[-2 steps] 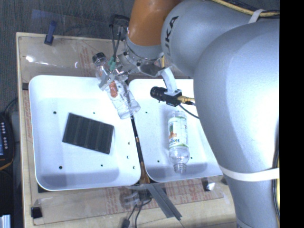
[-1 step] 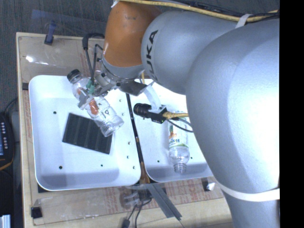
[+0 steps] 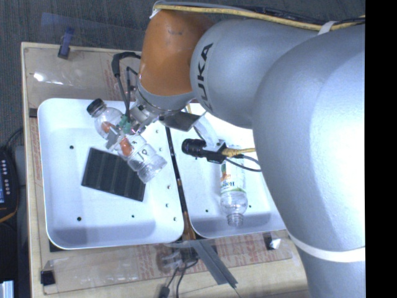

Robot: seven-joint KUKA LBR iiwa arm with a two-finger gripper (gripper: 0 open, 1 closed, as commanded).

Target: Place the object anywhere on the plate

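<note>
A clear plastic bottle [image 3: 142,160] with a dark cap [image 3: 95,107] lies slantwise in the left bin [image 3: 62,216], its lower end over the upper right corner of the black ribbed plate [image 3: 111,176]. My gripper [image 3: 124,134] reaches down from the orange wrist band onto the bottle's middle. Its fingers, with small orange and green marks, sit on either side of the bottle's body and close on it. The plate lies flat on the bin floor, below and left of the gripper.
A second clear water bottle [image 3: 233,194] lies in the right bin [image 3: 205,231], cap toward the front. A black cable plug [image 3: 200,148] hangs from the arm over the rim between the bins. The big grey arm covers the right side.
</note>
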